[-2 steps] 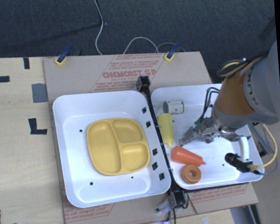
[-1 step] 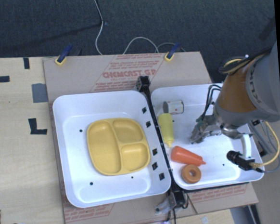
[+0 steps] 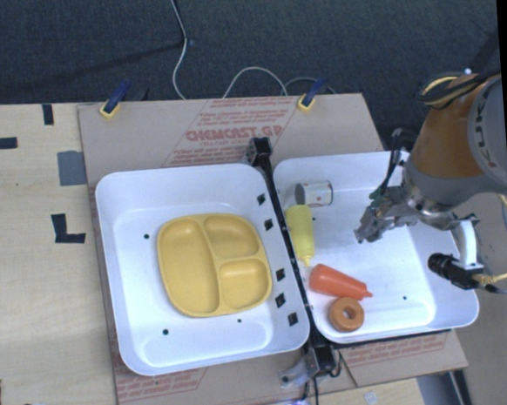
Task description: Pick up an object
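A light wooden surface [image 3: 33, 284] is carrying a sheet of brown cardboard [image 3: 230, 129], and two shallow white bins are sitting side by side on it, seen from above at a slant. Nearest the viewer, in the front of the right bin [image 3: 402, 316], a brown doughnut [image 3: 345, 314] is lying close to the front wall. Just behind it, an orange carrot [image 3: 337, 281] is lying at an angle, close to the doughnut but whether they are touching cannot be told. Further back, a yellow corn cob [image 3: 301, 233] is lying lengthwise beside the divider where the bins are meeting. Behind that, a small silver can [image 3: 315, 193] is lying on its side, just beyond the end of the corn. In the left bin [image 3: 122, 251], a yellow divided plate [image 3: 213, 263] with three compartments is lying flat near the middle. The grey arm with its orange band [image 3: 449, 138] is reaching in from the right, and the gripper [image 3: 371, 228] is hanging over the bare middle of the right bin, apart from all four objects. Its dark fingers are holding nothing, and how far they are parted cannot be told. At the far edge, two blue and yellow clamps [image 3: 114, 101] are pinning the cardboard, and a white cable [image 3: 226, 77] is looping beyond it
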`<state>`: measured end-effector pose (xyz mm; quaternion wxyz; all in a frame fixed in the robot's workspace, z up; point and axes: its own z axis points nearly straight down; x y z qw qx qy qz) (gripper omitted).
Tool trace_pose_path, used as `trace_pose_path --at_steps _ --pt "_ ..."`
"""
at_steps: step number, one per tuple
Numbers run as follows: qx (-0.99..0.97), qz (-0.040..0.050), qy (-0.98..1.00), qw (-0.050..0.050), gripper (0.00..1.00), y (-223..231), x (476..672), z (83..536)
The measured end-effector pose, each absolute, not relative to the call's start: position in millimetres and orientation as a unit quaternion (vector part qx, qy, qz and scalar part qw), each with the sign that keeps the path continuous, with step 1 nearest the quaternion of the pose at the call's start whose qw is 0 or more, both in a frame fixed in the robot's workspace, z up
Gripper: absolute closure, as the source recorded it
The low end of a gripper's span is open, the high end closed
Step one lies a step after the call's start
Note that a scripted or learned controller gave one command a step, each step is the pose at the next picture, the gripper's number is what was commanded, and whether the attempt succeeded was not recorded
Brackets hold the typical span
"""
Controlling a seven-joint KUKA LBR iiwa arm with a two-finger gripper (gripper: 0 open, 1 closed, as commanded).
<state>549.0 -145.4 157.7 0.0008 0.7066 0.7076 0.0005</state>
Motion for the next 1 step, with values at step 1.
trace_pose_path --at_steps 1 --pt "0.707 0.0007 0.707 0.001 1.00 -153.4 548.6 203.9"
